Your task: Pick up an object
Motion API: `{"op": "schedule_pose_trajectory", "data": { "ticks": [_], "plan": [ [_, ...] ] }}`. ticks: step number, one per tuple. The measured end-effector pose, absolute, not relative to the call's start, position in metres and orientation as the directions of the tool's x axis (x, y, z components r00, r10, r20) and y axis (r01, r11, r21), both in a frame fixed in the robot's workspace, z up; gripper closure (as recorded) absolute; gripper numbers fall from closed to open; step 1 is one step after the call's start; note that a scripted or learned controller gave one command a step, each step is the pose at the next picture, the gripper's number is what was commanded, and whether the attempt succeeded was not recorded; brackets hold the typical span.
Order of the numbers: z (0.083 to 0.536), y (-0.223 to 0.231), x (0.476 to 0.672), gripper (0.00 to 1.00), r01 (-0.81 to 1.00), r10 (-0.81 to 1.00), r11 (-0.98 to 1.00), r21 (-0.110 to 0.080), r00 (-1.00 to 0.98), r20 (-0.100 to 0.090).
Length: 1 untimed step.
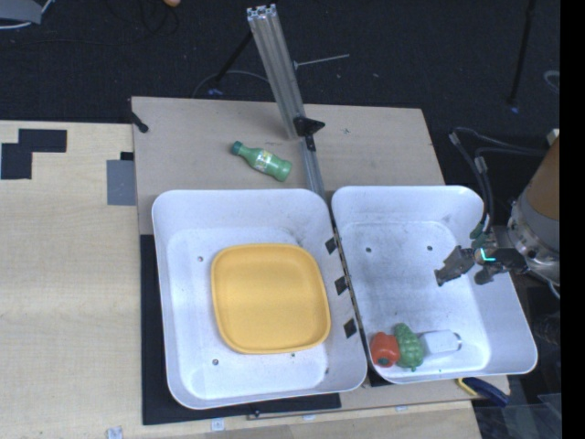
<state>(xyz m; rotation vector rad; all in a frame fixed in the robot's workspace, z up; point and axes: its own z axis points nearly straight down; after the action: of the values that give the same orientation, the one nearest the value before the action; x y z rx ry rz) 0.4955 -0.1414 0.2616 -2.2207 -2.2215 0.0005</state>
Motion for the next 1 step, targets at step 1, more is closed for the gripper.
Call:
{"op": "schedule_pose_trajectory", "data": {
  "ticks": [1],
  "plan": [
    [0.2616,-0.1414,0.4955,0.0,1.0,1.0,0.0,-0.001,0.0,0.0]
  ]
}}
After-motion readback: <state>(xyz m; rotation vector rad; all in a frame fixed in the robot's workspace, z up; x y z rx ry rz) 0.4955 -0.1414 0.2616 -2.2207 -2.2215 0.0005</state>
